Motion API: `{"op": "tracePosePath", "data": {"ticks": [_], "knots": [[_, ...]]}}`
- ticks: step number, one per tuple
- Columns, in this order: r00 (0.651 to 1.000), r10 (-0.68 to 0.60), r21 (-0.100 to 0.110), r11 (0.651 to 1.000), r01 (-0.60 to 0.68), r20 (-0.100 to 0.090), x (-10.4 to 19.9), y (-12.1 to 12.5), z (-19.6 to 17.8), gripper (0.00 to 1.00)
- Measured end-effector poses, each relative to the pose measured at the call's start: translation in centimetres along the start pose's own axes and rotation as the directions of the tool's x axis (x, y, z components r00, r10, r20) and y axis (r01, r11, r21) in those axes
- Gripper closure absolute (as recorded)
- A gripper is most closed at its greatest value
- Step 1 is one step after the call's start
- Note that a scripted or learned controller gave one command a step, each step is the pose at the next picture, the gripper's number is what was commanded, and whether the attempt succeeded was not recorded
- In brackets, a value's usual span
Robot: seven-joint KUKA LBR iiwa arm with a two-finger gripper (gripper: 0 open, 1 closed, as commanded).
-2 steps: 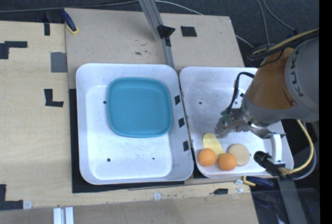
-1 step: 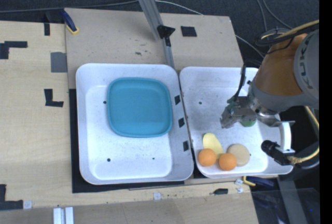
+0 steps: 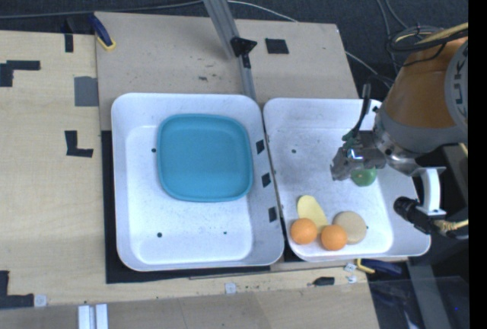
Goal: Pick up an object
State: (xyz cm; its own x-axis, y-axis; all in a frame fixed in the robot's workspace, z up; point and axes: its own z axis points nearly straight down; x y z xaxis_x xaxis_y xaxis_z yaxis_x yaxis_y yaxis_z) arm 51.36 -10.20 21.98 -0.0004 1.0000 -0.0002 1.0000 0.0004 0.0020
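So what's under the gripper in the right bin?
A green object shows just beneath the gripper, on the right bin floor. The gripper covers most of it, so its shape and any contact are unclear.

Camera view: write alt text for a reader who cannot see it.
The arm's pincer hangs over the right bin, beside a green object. Two oranges, a yellow piece and a beige ball lie near its front edge; the left bin holds a blue plate.
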Motion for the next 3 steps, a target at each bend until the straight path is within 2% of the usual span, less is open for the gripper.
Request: {"op": "tracePosePath", "data": {"ticks": [2, 3], "knots": [[1.0, -0.004, 0.002, 1.0, 0.004, -0.001, 10.4, 4.8, -1.8, 1.0], [1.0, -0.004, 0.004, 1.0, 0.004, -0.001, 15.4, 6.1, -0.8, 1.0]]}}
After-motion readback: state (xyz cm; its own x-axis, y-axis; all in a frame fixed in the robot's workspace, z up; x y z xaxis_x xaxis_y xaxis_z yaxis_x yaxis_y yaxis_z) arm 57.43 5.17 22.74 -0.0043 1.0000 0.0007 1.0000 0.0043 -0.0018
